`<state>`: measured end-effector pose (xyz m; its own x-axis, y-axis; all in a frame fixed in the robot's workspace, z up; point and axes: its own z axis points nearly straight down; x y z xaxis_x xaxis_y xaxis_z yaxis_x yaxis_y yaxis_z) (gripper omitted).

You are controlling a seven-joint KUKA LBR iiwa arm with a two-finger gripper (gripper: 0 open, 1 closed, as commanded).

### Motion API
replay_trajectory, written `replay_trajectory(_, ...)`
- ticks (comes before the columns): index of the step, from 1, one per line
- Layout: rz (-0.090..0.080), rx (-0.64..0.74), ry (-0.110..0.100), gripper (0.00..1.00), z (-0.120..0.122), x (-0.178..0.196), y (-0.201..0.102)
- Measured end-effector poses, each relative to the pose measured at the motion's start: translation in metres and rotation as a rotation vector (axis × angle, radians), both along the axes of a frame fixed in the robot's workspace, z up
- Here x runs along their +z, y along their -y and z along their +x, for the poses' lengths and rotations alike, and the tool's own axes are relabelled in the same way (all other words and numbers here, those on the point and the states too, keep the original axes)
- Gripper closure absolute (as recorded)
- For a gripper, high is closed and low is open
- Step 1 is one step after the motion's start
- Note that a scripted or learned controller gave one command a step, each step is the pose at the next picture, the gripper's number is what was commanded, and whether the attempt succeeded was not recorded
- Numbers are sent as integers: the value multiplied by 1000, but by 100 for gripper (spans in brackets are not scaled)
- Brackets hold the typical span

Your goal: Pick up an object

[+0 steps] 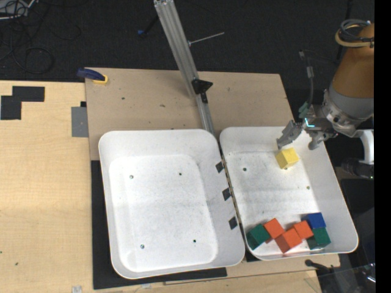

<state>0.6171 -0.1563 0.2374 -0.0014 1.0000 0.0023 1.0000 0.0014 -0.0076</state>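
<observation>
Over the right-hand bin, near its far right corner, hangs the gripper. Its two grey fingers are spread wide, one on the left, the other toward the right at the bin's edge. Nothing sits between them. Arm comes in from the right: orange band above, grey wrist below.

Yellow cube lies on the bin floor just below the left finger, slightly tilted in plan. Whether the fingertip touches its top cannot be told; it looks close, but the cube rests on the floor and is not gripped.

Near front edge of the same bin, a cluster of blocks packed together: green block at the left, orange block beside it, two more orange blocks in the middle, blue block at the back right, a second green block at the front right. The cluster is well apart from the yellow cube.

Left-hand bin sits beside the right one, their rims meeting along the middle, with small black clips on the seam.

Behind the bins, an aluminium rail runs at a slant across the brown board. A blue and yellow clamp sits at the board's far left corner.
</observation>
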Motion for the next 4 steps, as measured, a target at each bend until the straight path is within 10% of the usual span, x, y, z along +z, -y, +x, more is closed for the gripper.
replay_trajectory(1,-1,1,4,0,1,2,0)
replay_trajectory(3,0,3,-2,0,15,-107,-3)
replay_trajectory(4,-8,0,26,0,21,-118,0)
